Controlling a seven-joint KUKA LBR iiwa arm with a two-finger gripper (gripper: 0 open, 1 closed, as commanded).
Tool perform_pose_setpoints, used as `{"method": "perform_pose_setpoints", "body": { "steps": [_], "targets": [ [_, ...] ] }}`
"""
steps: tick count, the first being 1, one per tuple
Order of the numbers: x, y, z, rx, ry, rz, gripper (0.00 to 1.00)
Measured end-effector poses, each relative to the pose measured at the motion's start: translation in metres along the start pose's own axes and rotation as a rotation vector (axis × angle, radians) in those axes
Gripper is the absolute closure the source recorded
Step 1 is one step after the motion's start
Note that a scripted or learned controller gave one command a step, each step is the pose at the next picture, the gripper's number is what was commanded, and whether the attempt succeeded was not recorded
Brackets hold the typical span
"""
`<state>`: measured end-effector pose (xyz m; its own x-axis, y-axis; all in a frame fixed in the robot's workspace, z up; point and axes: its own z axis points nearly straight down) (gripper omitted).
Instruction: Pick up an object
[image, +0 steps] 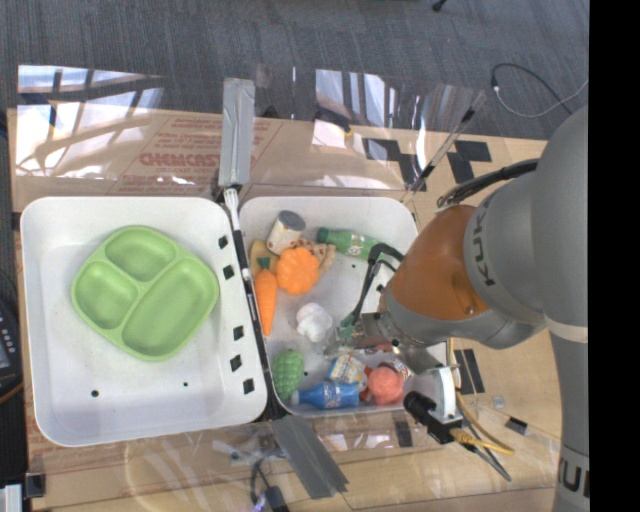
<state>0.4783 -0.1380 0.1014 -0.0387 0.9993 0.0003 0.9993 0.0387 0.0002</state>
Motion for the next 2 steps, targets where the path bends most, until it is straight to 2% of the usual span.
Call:
{"method": "perform_pose_setpoints", "body": {
  "steps": [1, 2],
  "targets": [
    [0.000, 0.000, 0.000, 0.000, 0.000, 0.000, 0.00],
    [-0.002, 0.048, 0.010, 0.003, 0.001, -0.086, 0.00]
  ]
}}
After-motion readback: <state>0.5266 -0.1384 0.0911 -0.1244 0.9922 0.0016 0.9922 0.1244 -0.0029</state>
